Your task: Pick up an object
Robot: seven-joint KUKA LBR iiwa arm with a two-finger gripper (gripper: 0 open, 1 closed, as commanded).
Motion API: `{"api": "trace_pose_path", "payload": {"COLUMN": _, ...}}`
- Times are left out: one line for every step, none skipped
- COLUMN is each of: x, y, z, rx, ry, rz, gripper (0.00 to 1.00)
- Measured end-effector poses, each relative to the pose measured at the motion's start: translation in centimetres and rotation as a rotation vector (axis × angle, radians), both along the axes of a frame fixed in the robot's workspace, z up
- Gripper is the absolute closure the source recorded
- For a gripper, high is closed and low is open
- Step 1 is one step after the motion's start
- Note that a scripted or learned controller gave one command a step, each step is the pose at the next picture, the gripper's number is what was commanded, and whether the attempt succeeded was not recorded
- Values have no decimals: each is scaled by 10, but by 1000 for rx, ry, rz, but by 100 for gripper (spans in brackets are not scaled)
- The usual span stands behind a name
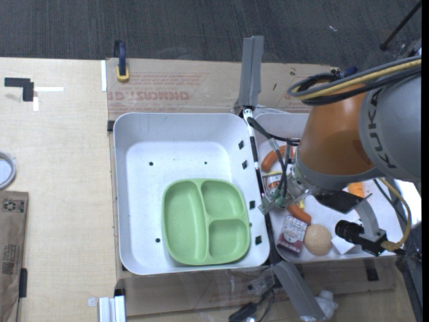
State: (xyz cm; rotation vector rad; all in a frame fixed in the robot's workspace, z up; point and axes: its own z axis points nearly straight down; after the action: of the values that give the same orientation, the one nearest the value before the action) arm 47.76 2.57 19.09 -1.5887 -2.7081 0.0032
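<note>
The hand (284,194) hangs low in the right-hand bin (278,117), close against the wall that bin shares with its neighbour. The grey arm (395,133) and its orange band cover it from above, so I cannot tell whether the hand is wide, narrow or holding anything.

The things to pick from lie around the hand in this bin:
- An orange stick (269,158) lies just beyond the hand, toward the far end of the bin.
- A red-orange piece (299,214) lies just beside the hand on the near side.
- A dark red packet (291,233) lies a little further the same way.
- A tan ball (318,239) sits next to the packet and touches it, or nearly so.
- A small orange scrap (357,190) shows on the arm's side of the hand.

Across the shared wall from the hand is the left-hand bin (122,180). It holds a pale green plate (206,221) with three compartments, lying flat near that bin's front corner closest to the hand.

Both bins rest on cardboard (167,82) printed with red letters, laid on a pale wooden worktop (53,146). A blue and yellow clamp (120,69) stands well away from the hand, at the far edge of the cardboard.
</note>
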Motion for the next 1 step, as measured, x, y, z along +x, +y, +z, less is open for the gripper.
{"api": "trace_pose_path", "payload": {"x": -1, "y": 38, "z": -1, "rx": -3, "ry": 0, "rz": -532, "gripper": 100}}
